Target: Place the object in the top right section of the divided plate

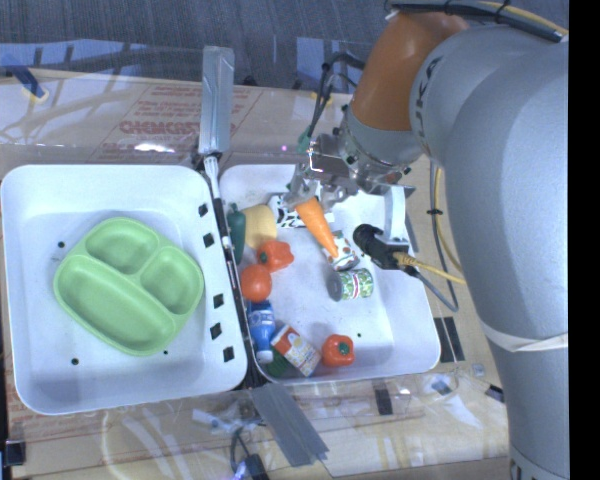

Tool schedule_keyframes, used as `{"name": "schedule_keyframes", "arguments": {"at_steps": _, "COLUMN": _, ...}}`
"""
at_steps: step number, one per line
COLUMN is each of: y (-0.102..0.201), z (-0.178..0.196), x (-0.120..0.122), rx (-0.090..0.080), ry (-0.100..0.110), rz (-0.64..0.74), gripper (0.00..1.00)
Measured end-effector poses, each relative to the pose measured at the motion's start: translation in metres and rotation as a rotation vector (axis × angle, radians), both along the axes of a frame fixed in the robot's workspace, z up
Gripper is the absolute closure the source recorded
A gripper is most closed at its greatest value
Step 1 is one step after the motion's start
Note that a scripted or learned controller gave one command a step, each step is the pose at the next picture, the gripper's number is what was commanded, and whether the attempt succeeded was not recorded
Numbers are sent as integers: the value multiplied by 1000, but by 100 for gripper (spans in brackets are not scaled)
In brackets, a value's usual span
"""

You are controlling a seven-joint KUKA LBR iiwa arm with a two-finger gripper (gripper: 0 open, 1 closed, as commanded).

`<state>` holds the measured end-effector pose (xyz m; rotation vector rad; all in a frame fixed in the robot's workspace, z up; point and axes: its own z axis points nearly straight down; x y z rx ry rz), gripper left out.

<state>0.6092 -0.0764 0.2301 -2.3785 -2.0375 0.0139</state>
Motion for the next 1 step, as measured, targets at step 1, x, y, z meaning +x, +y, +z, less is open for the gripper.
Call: {"name": "schedule_keyframes", "arguments": {"at_steps": 1, "y": -31, "z": -107, "x": 46, "rx": -2, "ry": -16, "rz": -187, "gripper": 100}}
